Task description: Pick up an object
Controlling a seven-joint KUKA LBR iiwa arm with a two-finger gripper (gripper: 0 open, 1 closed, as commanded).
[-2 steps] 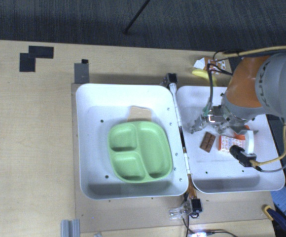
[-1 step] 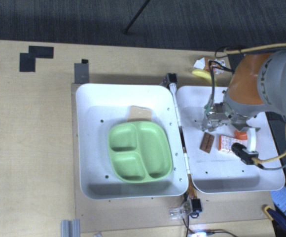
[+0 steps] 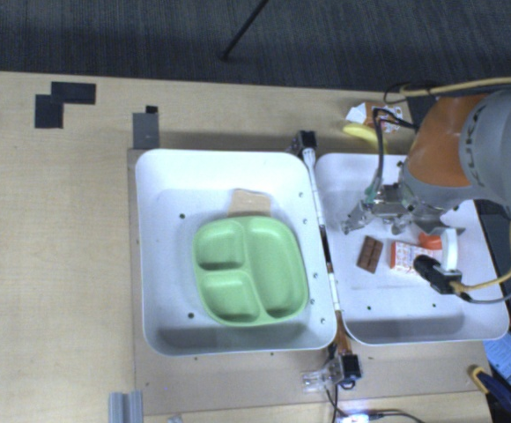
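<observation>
Brown, the small block (image 3: pixel 370 255) lies flat on the right bin's (image 3: pixel 361 320) floor at about seven o'clock from the pincer (image 3: pixel 381 214), which hangs just above it, empty with fingers spread, likely poised to descend for a grasp.

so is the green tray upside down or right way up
Right way up: the green tray lies flat in the left bin, its three compartments facing up.

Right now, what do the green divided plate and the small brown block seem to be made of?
The green plate looks like moulded plastic with a smooth matte finish: even colour, soft rounded dividers. The brown block could be wood or a wrapped bar; it is dark, flat and rectangular, but too small to tell surely.
</observation>
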